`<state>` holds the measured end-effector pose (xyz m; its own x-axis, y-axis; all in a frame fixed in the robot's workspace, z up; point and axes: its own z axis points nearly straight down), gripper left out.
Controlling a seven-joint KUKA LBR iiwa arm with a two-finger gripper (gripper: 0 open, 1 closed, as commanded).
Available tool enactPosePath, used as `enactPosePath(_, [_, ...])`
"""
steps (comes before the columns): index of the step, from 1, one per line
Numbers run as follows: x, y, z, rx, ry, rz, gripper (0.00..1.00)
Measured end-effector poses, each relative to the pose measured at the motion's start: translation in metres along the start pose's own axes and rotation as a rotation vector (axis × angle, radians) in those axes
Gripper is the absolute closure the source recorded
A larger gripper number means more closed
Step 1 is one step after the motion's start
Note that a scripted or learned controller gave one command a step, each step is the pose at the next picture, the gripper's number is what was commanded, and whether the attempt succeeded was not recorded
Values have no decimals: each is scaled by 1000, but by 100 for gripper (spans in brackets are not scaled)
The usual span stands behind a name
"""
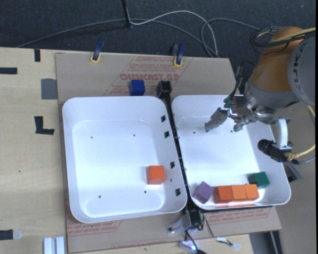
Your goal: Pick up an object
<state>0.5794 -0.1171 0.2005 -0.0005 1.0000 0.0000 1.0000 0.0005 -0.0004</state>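
A: Item one, the bins?

B: Two shallow white bins are recorded side by side on a cardboard sheet (143,78) laid over the tabletop (21,142). The left bin (74,115) and the right bin (278,194) are joined along a dark divider (174,142).

A: Contents of the left bin?

B: One orange cube (156,174) is listed, resting on the floor toward the near right part of the bin, apart from the walls.

A: And the right bin?

B: Four pieces are entered along the near wall: a purple block (203,192) at the left, then a long orange block (236,193) just beside it, and a green block (259,180) at the far right end, close to the orange one.

A: Anything outside the bins?

B: A blue cube (137,87) is noted on the cardboard behind the left bin. Two clamps (97,52) are seen at the cardboard's far edge, and cables (164,17) are trailed across the dark floor beyond.

A: The arm?

B: The claw (222,119) is placed over the far part of the right bin, well apart from the blocks. Its fingers are seen spread, with nothing between them. The orange band (275,67) is visible above the wrist.
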Motion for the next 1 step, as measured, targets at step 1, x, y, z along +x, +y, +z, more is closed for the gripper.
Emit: enactPosePath(1, [4,-7,-112,-8,-1,12,0])
